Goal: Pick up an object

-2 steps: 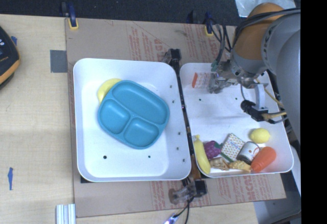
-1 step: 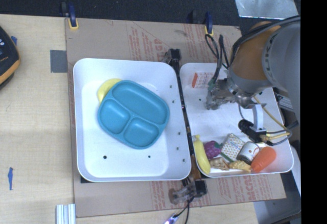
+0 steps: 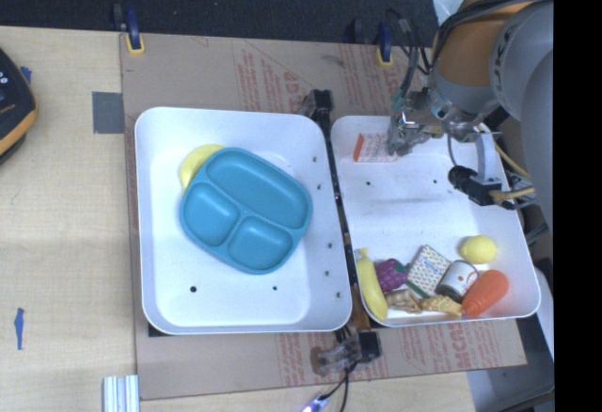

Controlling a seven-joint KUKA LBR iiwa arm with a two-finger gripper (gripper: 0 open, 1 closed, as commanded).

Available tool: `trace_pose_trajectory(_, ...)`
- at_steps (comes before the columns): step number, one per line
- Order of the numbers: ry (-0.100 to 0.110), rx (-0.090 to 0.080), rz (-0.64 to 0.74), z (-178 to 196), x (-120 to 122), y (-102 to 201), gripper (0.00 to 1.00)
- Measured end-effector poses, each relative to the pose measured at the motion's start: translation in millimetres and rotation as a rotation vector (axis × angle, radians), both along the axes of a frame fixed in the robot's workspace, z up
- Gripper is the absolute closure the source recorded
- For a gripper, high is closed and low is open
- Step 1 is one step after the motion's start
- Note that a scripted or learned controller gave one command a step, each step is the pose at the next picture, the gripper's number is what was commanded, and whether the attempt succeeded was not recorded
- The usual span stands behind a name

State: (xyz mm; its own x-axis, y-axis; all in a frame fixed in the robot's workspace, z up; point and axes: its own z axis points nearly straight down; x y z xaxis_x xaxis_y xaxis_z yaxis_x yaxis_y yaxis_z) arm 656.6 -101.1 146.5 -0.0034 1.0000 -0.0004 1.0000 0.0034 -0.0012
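Two white bins sit side by side on the counter (image 3: 66,213). I will use the right bin (image 3: 414,203) as the marker for where things are.

At the near end of the right bin there is a pile of small things, all pushed together. There is a banana (image 3: 370,286) by the bin's left wall, a purple toy (image 3: 390,273) next to it, a small patterned box (image 3: 428,269), a little can (image 3: 456,279), an orange carrot (image 3: 485,292) and a yellow ball (image 3: 478,249). They look like they slid down there, so they touch and crowd each other. Any of them could be the thing to pick up.

At the far end of the right bin lies a small flat card (image 3: 373,149) with a red edge, all by itself. The jaws (image 3: 406,133) hang just beside it, on its right. It is easier to grab a thing that lies alone, so I think the arm is going for the card.

The arm (image 3: 499,43) comes in from past the far right corner of the right bin. It bends down so its wrist points at the bin floor. I cannot tell if the jaws are open or closed, and I see nothing held in them.

The left bin (image 3: 169,297), next to the right bin, holds a blue tray (image 3: 246,209) with something yellow (image 3: 195,164) peeking out from under it.
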Motion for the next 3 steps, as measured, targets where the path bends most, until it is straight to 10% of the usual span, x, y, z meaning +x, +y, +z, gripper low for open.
trace_pose_trajectory(1,0.005,0.0,0.001,-56,-66,1,1.0)
trace_pose_trajectory(2,-0.002,0.0,0.001,47,-2,15,1.0)
trace_pose_trajectory(3,0.004,0.0,0.001,-28,-36,-2,1.0)
